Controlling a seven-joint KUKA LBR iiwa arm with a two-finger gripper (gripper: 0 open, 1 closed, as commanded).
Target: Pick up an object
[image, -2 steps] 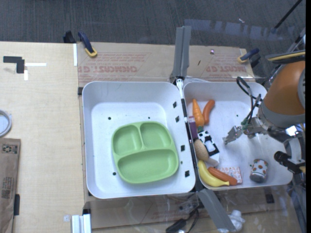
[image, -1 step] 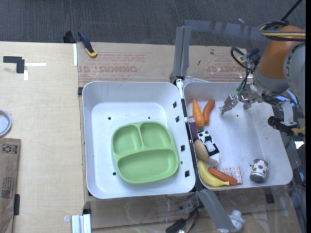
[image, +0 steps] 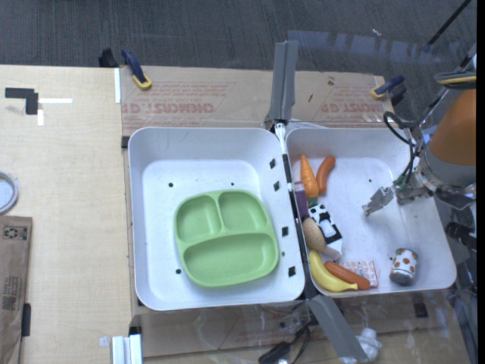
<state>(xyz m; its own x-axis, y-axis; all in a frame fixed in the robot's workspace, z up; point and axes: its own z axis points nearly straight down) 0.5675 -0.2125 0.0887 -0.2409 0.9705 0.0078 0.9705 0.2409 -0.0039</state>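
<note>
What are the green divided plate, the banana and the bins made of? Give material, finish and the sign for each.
Green plate: probably moulded plastic, matte; uniform colour, rounded compartment ridges.
Banana: likely a plastic toy; even yellow, slight sheen, though real fruit can't be ruled out.
Left bin and right bin: apparently thin white plastic, smooth, with rounded corners and soft reflections.

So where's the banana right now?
The banana lies in the right bin, at its front left corner, against the divider, with an orange carrot-like piece resting beside it.
</note>
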